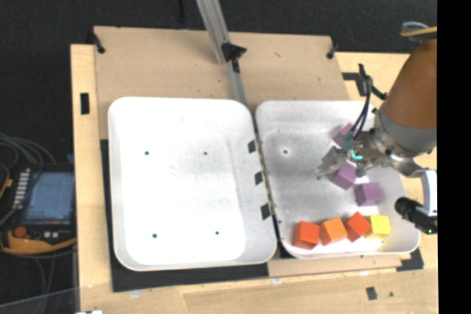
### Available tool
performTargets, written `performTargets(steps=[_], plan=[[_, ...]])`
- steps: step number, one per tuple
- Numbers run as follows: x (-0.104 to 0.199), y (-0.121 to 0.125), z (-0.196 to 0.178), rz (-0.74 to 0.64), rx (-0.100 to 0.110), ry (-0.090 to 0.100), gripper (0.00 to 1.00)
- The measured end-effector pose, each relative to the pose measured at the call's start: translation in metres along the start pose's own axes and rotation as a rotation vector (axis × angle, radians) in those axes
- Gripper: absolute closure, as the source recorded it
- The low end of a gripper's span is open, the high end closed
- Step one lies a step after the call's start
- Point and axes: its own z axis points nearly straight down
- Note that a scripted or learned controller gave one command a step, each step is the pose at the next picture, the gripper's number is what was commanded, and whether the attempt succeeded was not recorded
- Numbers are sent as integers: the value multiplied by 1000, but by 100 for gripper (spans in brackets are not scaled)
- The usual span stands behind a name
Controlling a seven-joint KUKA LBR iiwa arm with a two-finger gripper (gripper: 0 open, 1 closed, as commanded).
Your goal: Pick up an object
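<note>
Counter [184,70]: tan board carrying 2 shallow white bins side by side.

Left bin [184,180]: white floor with a few small dark specks.

Right bin [294,180]: holds 7 blocks.
- 3 purple blocks in the bin's right half. The upper purple block [343,134] lies just above the tool. The middle purple block [344,175] sits right under the tool, touching or nearly touching it. The lower purple block [369,193] lies just beside the middle one, toward the near rim.
- A row of 4 along the near rim, packed close, from left to right: red-orange block [306,234], orange block [333,230], red block [358,225], yellow block [380,224].

Arm [413,95]: grey with an orange band, entering from the right, over the right bin.

Tool [346,158]: low over the right bin among the purple blocks. Fingers blurred against the blocks; I cannot tell whether they are apart, together, or clamped on the middle purple block.

Other: a metal rail [210,4] slanting down from the top to the gap between the bins; a blue-screened pendant [45,200] off the counter's left edge.
</note>
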Motion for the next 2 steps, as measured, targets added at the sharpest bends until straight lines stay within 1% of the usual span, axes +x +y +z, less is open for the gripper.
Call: performTargets(steps=[1,2], plan=[[-3,4,61,-1,7,0,0],[-9,8,106,-1,5,0,0]])
